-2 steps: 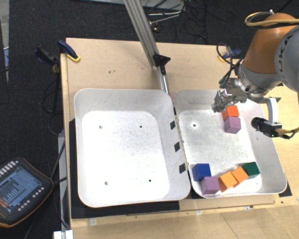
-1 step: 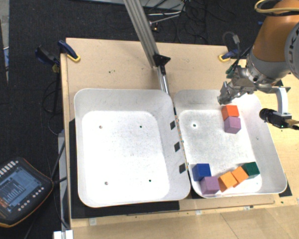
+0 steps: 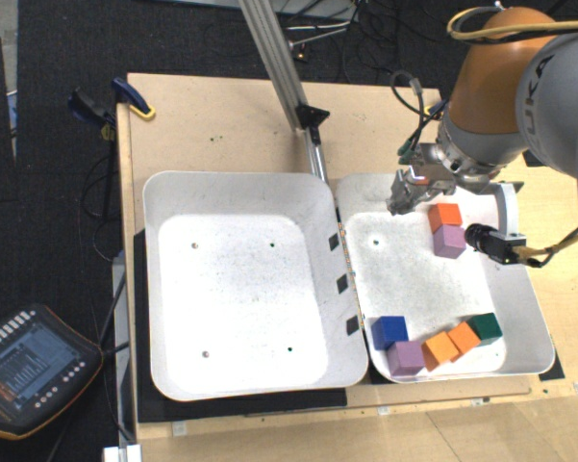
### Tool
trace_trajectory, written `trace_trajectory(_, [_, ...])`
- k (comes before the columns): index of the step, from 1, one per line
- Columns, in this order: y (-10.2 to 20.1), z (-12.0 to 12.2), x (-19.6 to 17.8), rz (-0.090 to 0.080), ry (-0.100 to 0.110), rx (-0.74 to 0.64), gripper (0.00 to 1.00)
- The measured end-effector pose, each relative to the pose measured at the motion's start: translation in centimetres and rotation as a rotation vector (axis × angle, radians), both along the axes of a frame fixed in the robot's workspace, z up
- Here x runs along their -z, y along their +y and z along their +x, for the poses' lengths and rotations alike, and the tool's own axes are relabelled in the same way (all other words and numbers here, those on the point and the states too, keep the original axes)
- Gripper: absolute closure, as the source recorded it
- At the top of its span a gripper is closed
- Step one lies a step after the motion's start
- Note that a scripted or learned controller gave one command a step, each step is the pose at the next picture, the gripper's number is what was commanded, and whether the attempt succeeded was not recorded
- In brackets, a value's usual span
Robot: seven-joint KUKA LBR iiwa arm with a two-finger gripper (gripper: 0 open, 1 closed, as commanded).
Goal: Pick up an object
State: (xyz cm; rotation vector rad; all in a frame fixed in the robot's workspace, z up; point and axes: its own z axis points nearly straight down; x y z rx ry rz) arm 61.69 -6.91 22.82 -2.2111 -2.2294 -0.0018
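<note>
1. Tabletop: pale wood-look board, flat, matte. Carries both bins.

2. Arm: grey shell w/ orange band, smooth, rounded. Comes in from the right and hangs over the far part of the right bin, probably lining up a pick.

3. Left bin: shallow white tray, rounded corners, floor speckled w/ dark flecks, a few small dots.

4. Right bin: same make, touching the left bin along its side. Holds all the blocks.

5. Gripper: dark metal, at the far-left corner of the right bin, beside the orange block there, apart from it. Fingers: can't tell if apart or together. Nothing visible between them.

6. Blocks, small cubes, matte, prob. foam or wood:
- far pair, just right of gripper: orange block w/ purple block touching on its near side. Closest candidates for the pick.
- near row along the bin's near wall, likely slid there: blue block, purple cube, orange cube, second orange cube, green block. Packed side by side, so harder to grip singly.

7. Slanted metal pole: grey, ends at the far edge betw. bins.

8. Pendant: handheld controller w/ screen, on the floor, near left.
</note>
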Motion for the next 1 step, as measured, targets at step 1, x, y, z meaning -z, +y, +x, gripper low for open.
trace_trajectory(1, [4.71, -0.90, 0.84, -0.002, 0.000, 0.007, 1.00])
